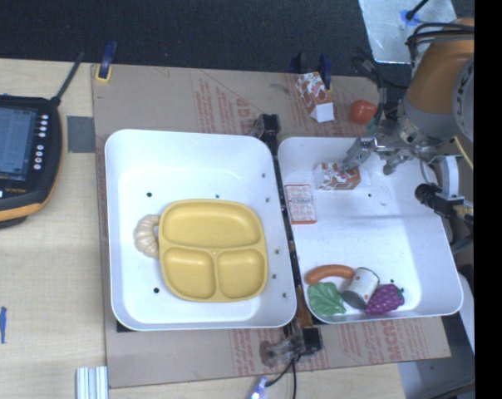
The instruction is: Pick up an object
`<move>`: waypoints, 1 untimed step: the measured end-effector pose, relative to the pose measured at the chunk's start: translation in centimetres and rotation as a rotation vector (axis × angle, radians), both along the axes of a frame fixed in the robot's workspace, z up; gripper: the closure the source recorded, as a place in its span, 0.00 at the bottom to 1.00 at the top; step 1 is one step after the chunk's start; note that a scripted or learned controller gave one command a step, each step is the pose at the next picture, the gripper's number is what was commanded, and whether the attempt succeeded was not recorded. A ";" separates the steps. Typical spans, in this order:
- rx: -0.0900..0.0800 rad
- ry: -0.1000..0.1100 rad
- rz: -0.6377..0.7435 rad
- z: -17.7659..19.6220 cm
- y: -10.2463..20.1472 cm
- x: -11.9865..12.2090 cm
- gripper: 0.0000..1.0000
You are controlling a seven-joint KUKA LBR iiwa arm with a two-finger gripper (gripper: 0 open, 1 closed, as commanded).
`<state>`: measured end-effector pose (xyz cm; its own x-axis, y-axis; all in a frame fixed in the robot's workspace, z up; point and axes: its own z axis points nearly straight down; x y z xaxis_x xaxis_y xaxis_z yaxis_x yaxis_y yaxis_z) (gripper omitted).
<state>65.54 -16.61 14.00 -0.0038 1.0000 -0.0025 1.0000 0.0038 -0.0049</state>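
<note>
A: Snack packet, red and white, lies in the right bin near its far wall, and the tool hangs right over that corner.

B: Does the tool grip it?

A: No. Its two fingers stand spread apart, one tip just beside the packet's upper edge, the other off to the right. Nothing sits between them.

B: What else is in that bin?

A: A flat red-printed card against the left wall, and at the near edge a sausage, a green leaf, a small can and a purple bunch of grapes, all close together.

B: And the left bin?

A: A yellow divided tray, with a pale shell-shaped toy touching its left side.

B: The surroundings?

A: Both bins rest on brown cardboard over a light wooden desk. A control tablet with an orange rim lies at the left. Behind the bins sit a small carton and a red ball; beyond is dark carpet.
</note>
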 end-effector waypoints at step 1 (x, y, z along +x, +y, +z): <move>-0.001 -0.002 0.002 1.2 -0.1 0.1 1.00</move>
